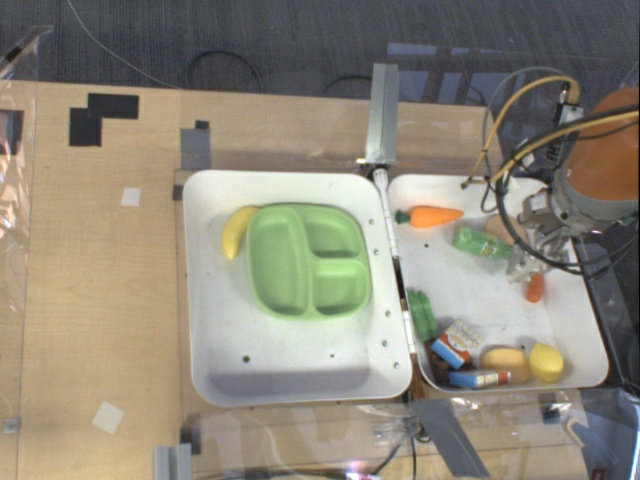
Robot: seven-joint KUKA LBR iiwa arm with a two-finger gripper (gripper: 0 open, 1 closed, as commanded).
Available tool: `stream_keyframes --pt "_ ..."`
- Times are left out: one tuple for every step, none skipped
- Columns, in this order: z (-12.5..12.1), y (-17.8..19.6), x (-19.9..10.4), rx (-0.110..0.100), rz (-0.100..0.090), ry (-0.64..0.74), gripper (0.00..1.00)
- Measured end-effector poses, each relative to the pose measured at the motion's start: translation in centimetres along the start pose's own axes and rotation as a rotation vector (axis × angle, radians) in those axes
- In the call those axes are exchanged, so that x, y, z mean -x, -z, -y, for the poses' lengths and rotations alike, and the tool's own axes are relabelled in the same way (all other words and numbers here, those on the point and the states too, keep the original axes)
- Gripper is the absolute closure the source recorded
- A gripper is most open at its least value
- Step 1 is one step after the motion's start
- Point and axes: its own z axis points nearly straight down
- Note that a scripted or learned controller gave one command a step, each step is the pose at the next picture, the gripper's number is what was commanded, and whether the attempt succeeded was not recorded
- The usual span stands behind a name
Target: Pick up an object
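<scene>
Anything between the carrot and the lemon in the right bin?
Camera view: bare white bin floor between the carrot and the lemon; the green bottle sits just off that line.

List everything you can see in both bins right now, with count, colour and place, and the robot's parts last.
divided plate: 1, green, middle of the left bin
banana: 1, yellow, left bin, against the plate's left edge
carrot: 1, orange with green top, right bin, far left corner
bottle: 1, green, right bin, right of the carrot
small red-orange item: 1, right bin, under the tool
green item: 1, right bin, along the left wall
small packets: a few, red, white and blue, right bin, near edge
potato: 1, tan, near edge
lemon: 1, yellow, near right corner
arm: 1, grey with orange band, right side
tool: 1, over the right bin
</scene>
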Motion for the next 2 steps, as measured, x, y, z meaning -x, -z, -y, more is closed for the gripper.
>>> stream_keyframes --pt "0.3 0.5 0.1 -0.009 -0.001 0.001 0.00" --pt "-3.0 -2.2 -0.5 -0.030 -0.001 0.066 0.00"
